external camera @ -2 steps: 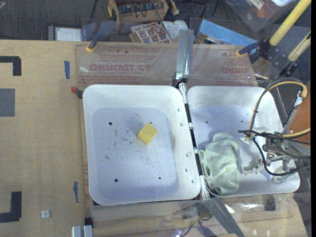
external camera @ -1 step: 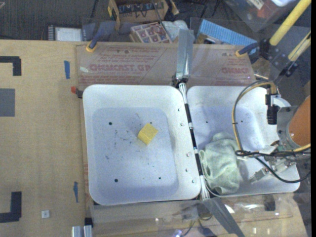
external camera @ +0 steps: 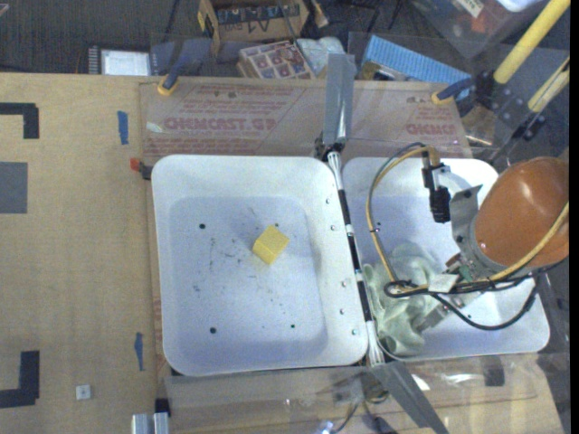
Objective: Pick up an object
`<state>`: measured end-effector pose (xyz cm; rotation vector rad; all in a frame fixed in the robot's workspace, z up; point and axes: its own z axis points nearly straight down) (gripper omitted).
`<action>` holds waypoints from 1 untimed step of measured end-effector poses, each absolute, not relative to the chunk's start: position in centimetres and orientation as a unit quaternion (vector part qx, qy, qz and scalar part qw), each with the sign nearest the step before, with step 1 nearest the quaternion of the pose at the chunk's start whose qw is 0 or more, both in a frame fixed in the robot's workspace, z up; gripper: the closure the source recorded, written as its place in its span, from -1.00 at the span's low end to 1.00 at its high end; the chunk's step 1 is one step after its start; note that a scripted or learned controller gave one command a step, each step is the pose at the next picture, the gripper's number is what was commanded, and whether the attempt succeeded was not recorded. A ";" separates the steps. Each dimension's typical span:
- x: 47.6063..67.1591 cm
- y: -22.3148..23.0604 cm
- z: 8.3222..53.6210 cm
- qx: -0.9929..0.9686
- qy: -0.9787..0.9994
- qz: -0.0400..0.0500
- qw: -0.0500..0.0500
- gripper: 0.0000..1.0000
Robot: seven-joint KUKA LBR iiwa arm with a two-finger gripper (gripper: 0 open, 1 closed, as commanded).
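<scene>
Tool [external camera: 432,307] low in right bin [external camera: 516,337], touching pale crumpled cloth [external camera: 398,319].

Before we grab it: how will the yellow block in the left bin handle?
The small yellow cube-like block looks rigid, so it probably won't flop. Flat faces suggest it slides rather than rolls when pushed. Likely light; it sits alone mid-floor of the left white bin.

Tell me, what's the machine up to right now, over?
Gripper low in right bin, on a pale crumpled object; grip unconfirmed. Yellow block alone in left bin. Cables looping nearby.
</scene>
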<state>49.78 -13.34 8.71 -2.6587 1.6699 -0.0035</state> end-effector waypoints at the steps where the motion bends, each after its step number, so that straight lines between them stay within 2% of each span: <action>1: 48.2 -14.1 8.7 -0.825 0.564 -0.003 0.003 -1.00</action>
